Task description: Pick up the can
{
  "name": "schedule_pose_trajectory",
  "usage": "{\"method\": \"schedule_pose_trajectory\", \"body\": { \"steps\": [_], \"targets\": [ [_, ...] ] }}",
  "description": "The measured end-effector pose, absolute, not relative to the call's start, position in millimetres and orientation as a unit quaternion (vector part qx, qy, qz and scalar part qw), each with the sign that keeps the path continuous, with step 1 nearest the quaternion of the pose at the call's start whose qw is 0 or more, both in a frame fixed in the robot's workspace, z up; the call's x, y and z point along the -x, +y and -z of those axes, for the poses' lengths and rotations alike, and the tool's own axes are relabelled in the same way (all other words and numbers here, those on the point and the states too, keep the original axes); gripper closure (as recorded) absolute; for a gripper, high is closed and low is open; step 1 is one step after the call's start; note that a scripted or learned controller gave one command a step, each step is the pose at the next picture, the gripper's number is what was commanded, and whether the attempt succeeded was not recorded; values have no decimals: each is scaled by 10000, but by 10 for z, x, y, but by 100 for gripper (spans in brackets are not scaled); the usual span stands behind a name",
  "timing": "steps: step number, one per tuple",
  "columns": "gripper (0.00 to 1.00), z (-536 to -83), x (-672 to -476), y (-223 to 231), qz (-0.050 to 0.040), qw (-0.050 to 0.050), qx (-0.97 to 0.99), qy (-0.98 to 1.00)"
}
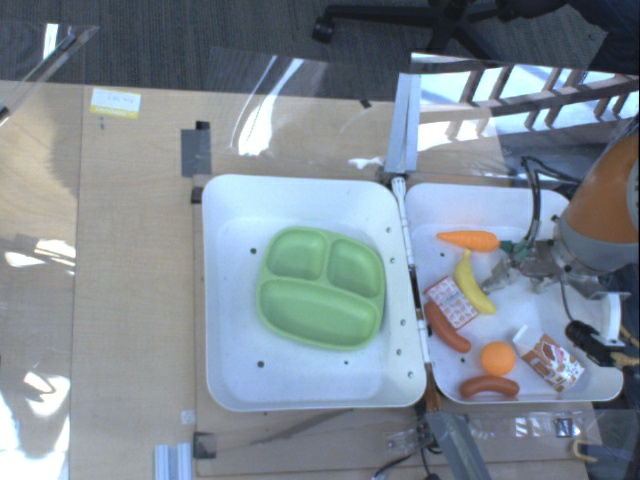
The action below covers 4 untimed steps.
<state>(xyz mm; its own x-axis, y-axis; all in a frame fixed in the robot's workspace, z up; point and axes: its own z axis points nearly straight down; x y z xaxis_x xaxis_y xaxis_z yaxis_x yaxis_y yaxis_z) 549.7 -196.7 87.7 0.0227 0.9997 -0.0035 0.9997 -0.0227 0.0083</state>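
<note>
You see the arm [600, 208] reaching in from the right over the R bin [430, 200], gripper [503, 271] low by the yellow banana [472, 283] and just below the carrot [468, 239]; can't tell whether it's open or closed, and nothing shows between its tips. No obj in the R bin reads clearly as a can: closest guess is the red/white item [452, 303] left of the banana, w/ two sausages [447, 329], an orange [498, 358] and a brown carton [553, 361] nearby. L bin [225, 298] holds a green divided plate [322, 288].
</note>
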Motion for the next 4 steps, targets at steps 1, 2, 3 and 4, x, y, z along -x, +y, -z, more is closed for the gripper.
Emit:
{"method": "schedule_pose_trajectory", "body": {
  "steps": [1,2,3,4],
  "targets": [
    [0,-859,-6214,-1884,-14,29,-7283,6852],
    [0,-815,-6517,-1894,258,-279,-7805,6240],
    [0,-815,-6521,-1898,253,-267,-7807,6238],
    [100,-869,-6466,-1937,341,-317,-7801,6239]
  ]
}}
